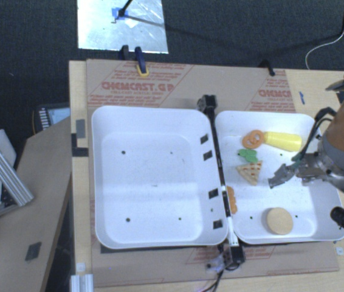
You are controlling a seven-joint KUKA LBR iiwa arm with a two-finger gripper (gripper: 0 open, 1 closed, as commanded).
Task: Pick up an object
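Reaching in over the right bin (306, 121), the gripper (279, 177) hangs low above the white floor with its dark fingers pointing toward the middle divider. Whether those fingers are spread or closed I cannot tell at this angle; they read as one dark wedge, and nothing shows between them.

Just ahead of the fingertips, toward the divider, lies a yellow waffle-patterned wedge (250, 173), close to the tips but apart from them. Just beyond it, further up the bin from the gripper, sits a small green piece (248, 156), and past that an orange ring (253, 139) beside a yellow cylinder-like object (282, 140), which lies above the gripper's wrist.

Below the gripper, nearer the bin's front wall, rests a tan round disc (279, 220). A small orange item (231, 201) lies against the divider, well ahead of and below the fingers; its shape is blurred, perhaps a slice.

The left bin (105, 126) lies across the divider.
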